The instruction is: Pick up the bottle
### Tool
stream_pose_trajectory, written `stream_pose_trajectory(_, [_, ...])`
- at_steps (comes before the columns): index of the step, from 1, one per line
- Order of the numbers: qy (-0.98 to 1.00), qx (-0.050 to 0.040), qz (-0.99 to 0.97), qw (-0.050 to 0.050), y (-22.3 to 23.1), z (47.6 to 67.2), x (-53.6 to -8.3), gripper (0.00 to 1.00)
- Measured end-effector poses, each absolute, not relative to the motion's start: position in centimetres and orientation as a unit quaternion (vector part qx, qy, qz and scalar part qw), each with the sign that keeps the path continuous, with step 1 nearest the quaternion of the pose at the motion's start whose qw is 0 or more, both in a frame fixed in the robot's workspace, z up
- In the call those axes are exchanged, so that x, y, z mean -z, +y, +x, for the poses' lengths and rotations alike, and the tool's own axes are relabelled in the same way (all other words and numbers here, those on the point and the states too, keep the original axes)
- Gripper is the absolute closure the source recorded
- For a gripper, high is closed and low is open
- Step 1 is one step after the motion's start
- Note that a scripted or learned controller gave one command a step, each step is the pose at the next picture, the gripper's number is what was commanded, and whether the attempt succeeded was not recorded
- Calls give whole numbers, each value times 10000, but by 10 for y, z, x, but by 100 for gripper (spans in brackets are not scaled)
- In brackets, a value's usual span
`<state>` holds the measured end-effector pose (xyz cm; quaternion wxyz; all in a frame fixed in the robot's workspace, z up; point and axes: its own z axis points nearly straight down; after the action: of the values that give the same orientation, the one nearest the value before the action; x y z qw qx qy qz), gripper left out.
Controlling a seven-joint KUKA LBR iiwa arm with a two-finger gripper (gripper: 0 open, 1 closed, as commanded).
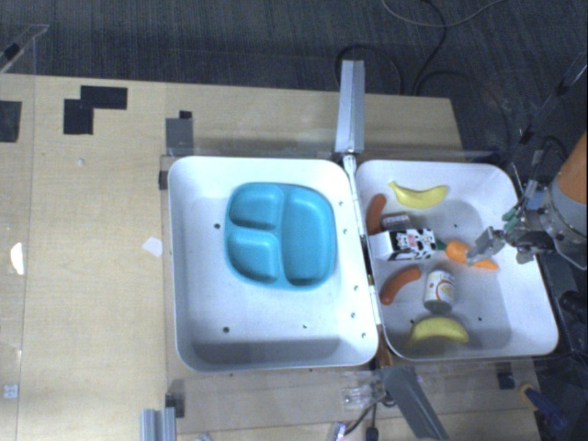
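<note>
Left bin [188,274]: blue divided tray [280,233]
Right bin [528,315]: bottle [410,242], two bananas, two sausages, can [439,289], carrot [469,255]
Gripper [487,243]: just above carrot

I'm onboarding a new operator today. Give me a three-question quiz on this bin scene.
1. True or false: the blue tray lies in the left bin.
2. How many bananas are in the right bin?
3. Beside the can on its left lies: A) a sausage B) a spoon C) a cup

Key: 1 true; 2 two, one near the far wall and one near the front; 3 A.
</note>
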<state>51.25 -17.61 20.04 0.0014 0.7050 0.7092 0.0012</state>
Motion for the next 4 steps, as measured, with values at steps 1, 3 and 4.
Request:
stream_pose_trajectory(1, [7243,-8,6895,17,-201,588,-134,0])
stream_pose_trajectory(3, [8487,32,5289,21,-138,669,-91,0])
stream_pose_trajectory(4, [8582,-18,5133,61,-193,671,-214,0])
